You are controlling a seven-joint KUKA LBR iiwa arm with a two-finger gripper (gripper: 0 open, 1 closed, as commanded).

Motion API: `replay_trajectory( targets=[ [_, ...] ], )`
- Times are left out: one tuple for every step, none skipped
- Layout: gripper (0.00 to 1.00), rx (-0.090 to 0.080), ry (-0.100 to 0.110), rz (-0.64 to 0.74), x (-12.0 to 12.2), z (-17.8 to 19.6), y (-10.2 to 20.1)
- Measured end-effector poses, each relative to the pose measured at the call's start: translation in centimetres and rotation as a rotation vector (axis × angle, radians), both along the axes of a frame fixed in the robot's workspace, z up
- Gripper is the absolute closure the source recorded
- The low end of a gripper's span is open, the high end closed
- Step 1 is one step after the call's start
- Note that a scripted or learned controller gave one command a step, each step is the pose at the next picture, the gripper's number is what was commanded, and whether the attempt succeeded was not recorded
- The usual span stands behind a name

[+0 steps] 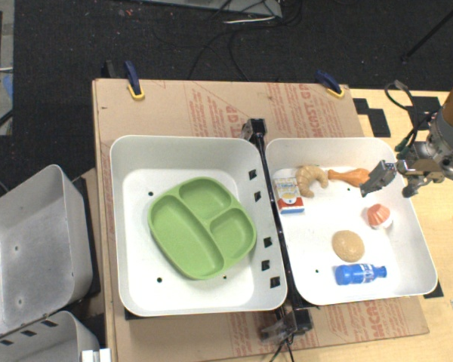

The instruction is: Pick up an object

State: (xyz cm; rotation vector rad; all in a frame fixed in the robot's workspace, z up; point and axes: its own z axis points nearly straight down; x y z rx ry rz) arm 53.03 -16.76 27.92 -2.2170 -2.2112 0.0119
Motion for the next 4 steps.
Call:
replay_trajectory(
  targets=[
    [0.00,-0.002,-0.012,0.004,0.2,0.7,0.1],
    [0.00,-0.001,-0.007,0.001,-0.4,-5.6,0.2],
    [0.00,-0.001,-0.008,0.001,-1.3,-10.7,0.7],
    [0.00,-0.001,-0.008,0.001,-0.9,-15.6,0.0]
  ],
)
